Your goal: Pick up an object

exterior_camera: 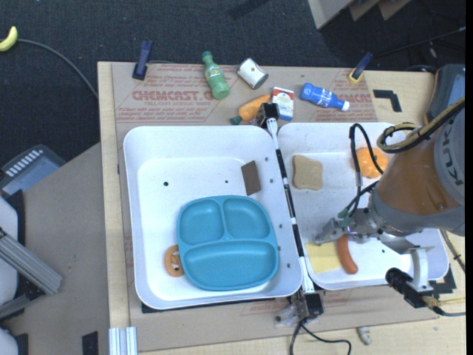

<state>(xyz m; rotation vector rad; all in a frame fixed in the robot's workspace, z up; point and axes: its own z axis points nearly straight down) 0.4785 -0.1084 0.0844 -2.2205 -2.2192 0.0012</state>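
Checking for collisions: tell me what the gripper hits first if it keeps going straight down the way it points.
Probably the hot dog and yellow cheese slice just below the gripper in the right bin; depth is unclear.

Two white bins, one blue divided plate, two bottles, one sausage, one bread slice.

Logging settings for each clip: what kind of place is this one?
Probably a robotics lab bench, not a kitchen: two white bins sit on a board with toy food such as a hot dog and a green bottle, cables trail around, and the floor is dark carpet.
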